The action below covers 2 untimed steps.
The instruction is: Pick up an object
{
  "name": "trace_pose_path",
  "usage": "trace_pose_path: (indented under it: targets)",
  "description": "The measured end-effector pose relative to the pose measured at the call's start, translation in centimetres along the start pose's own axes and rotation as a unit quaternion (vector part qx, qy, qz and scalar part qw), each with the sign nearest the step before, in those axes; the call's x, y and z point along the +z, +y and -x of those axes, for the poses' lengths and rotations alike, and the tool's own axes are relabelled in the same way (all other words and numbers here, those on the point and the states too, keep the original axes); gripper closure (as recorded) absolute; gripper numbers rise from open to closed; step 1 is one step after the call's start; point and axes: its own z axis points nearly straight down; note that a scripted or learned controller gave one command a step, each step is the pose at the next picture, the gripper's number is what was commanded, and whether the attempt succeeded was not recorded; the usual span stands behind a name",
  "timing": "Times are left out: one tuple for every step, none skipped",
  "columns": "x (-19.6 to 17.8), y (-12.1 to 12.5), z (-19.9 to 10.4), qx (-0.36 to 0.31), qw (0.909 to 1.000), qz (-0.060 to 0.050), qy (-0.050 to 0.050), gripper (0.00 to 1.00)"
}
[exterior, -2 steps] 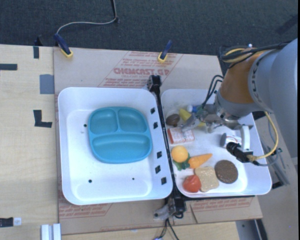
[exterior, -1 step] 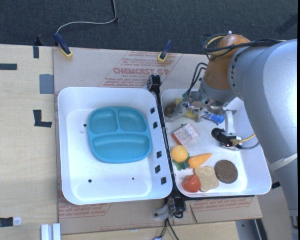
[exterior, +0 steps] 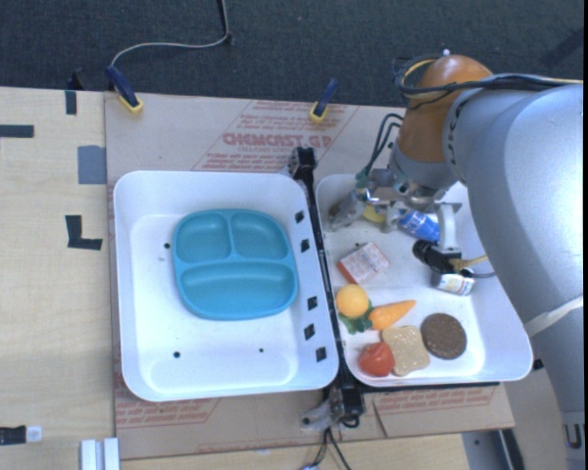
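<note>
Robot lab: clamped cardboard (exterior: 225,135), taped bench (exterior: 39,262).

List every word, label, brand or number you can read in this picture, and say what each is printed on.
"CHEMCAST GP": red print, repeated, on the brown protective sheet beneath the bins.
The smaller red lines under it are too blurred to read.
The small red and white packet in the right bin bears print that is too small to read.
The blue bottle's label is unreadable.
</note>
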Motion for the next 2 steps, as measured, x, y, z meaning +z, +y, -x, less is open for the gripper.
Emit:
trace_pose_path:
  targets:
    - [0.00, 0.00, -0.04, 0.000, 1.0000, 0.000, -0.001, 0.00]
    - [0.00, -0.01, -0.09, 0.001, 1.0000, 0.000, -0.001, 0.00]
